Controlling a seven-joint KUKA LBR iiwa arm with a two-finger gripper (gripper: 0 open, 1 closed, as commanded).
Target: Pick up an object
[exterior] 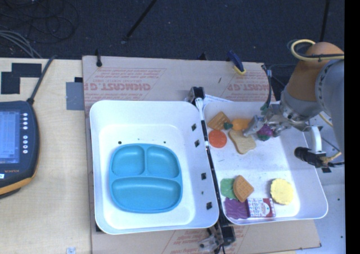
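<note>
bins: two shallow white bins side by side, left bin [101, 134], right bin [309, 202]
left bin contents: one blue divided plate [145, 177], three compartments
right bin contents: about nine small items, in two clusters well apart
upper cluster: one tan waffle-like piece [218, 120], one red disc [217, 139], one orange piece [240, 124], one toast-shaped slice [244, 143], one small green bit [228, 125] between waffle and orange piece
lower cluster: one green piece [227, 187], one brown waffle-like piece [243, 188] touching it, one purple piece [235, 209], one red-and-white packet [260, 208], one yellow round item [282, 191] off to the right
claw: claw [264, 129] low in the right bin's upper area, just beside the orange piece and toast slice; something purple-green at the tips, too blurred to identify; can't tell if fingers are apart or together
arm: grey arm [323, 89] with orange band, coming in from the right
surface: bench [56, 202] pale wood-look, cardboard sheet [146, 81] under both bins
room: dark floor [169, 10] behind, loose cables top left, one pendant with screen [14, 143] on bench at left
writing: red print on cardboard, upside down, not legible; packet text too small
</note>
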